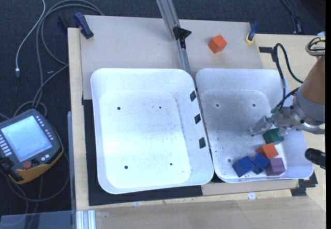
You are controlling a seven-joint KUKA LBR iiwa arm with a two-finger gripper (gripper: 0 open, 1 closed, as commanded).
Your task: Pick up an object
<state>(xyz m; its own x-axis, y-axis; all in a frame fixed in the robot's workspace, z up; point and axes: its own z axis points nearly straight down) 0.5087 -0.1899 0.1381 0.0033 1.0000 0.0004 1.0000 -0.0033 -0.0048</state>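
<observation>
My gripper (269, 127) hangs low over the right bin (227, 93), near its right side. A green block (273, 137) lies directly under and partly behind it; whether they touch cannot be told. Just in front of the green block sits an orange block (269, 150). Along the bin's front edge lie two blue blocks (242, 166) (260, 162) and a purple block (276, 166), all close together.
The left bin (139, 124) stands beside the right one. An orange cube (217, 43) rests on the bench behind the bins. A metal post (165, 0) rises at the back between them. Black cables (282, 67) run along the right bin's far right.
</observation>
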